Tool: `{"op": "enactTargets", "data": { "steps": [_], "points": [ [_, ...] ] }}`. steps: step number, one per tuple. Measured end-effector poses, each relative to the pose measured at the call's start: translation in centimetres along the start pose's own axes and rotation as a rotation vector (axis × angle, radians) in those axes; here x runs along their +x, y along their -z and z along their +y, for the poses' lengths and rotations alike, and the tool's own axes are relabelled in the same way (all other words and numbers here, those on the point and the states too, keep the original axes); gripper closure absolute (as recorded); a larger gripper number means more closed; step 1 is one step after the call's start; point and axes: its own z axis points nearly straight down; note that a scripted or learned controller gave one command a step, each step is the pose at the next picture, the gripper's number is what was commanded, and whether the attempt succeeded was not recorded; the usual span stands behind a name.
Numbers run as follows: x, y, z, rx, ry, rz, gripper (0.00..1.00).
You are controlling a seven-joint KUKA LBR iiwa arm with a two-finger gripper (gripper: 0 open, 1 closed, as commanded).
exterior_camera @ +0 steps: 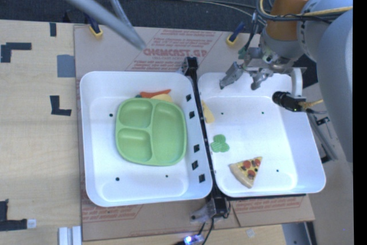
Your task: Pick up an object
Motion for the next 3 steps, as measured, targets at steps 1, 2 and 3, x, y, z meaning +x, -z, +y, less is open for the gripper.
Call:
{"op": "enactTargets", "data": {
  "steps": [1, 2, 3],
  "points": [
    [0.0, 0.9, 0.3, -0.014, 0.003, -0.001, 0.00],
    [-1.0, -4.7, 0.3, -0.010, 0.001, -0.004, 0.00],
    [-1.0, -9.8, 0.3, -0.015, 0.003, -0.005, 0.00]
  ]
}}
